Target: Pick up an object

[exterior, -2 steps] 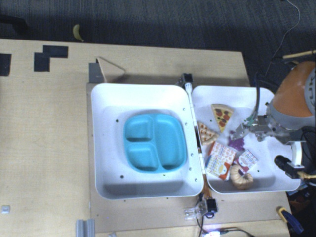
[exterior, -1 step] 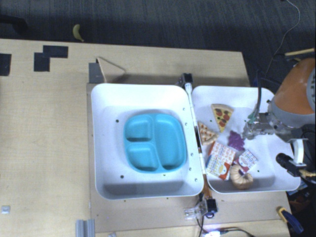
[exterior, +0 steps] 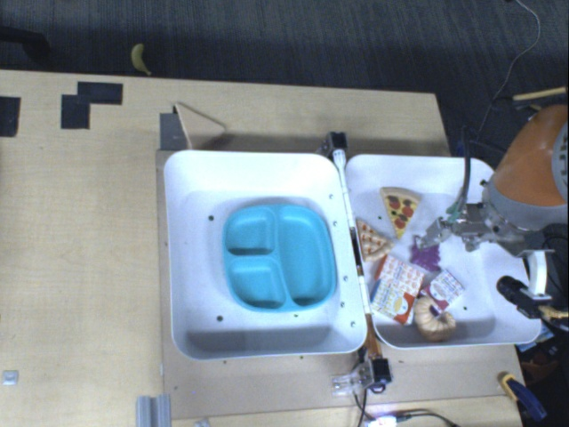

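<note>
- Camera view looks down at a slant on a pale wood desk (exterior: 80,265) w/ two shallow white bins side by side.
- Left bin (exterior: 191,238) holds a blue divided tray (exterior: 279,256), sitting flat near the middle, three compartments, nothing in them.
- Right bin (exterior: 480,314) holds the clutter, i.e. the pick candidates: a pizza slice toy (exterior: 401,209) toward the far side, a waffle-like piece (exterior: 370,238) against the shared wall, a printed carton (exterior: 396,288) tilted beside it, a small printed packet (exterior: 445,286), a purple item (exterior: 426,256) between them, a doughnut-like ring (exterior: 435,320) at the near edge.
- Items lie loose and partly overlapping; looks like a tumbled pile, not arranged, so a clean grasp probably needs an exposed edge.
- Grey arm w/ orange band (exterior: 533,163) reaches in from the right, wrist low over the right bin.
- Claw (exterior: 444,229) hangs just above or beside the purple item; too small and blurred to tell whether it's open or closed, or touching anything.
- Nothing visibly gripped; judging by that, pickup not yet done. Purple item seems the likeliest target given the claw's position.
</note>
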Controlling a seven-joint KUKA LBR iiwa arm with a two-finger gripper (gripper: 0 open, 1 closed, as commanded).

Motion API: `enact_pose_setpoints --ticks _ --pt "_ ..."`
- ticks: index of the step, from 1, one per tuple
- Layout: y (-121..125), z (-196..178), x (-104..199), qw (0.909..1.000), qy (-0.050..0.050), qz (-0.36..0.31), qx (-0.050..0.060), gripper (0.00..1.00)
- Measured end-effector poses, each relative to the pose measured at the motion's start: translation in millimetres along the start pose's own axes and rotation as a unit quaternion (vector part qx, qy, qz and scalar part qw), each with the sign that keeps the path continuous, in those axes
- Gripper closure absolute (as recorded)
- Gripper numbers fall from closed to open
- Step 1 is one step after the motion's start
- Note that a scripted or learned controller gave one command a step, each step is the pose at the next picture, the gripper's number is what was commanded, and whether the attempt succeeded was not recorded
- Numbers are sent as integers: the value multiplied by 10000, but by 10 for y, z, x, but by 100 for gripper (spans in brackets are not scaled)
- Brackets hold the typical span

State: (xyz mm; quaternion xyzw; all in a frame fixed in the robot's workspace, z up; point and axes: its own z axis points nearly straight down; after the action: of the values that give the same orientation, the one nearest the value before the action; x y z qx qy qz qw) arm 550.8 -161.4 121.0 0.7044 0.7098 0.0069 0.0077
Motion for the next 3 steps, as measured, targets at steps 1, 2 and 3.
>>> enact_pose_setpoints --ticks 1,2,3 --pt "18 -107 8 10000 2 -14 -18 100" --pt "17 -107 8 10000 2 -11 -17 0" --pt "-388 330 247 10000 -3 35 60 0"
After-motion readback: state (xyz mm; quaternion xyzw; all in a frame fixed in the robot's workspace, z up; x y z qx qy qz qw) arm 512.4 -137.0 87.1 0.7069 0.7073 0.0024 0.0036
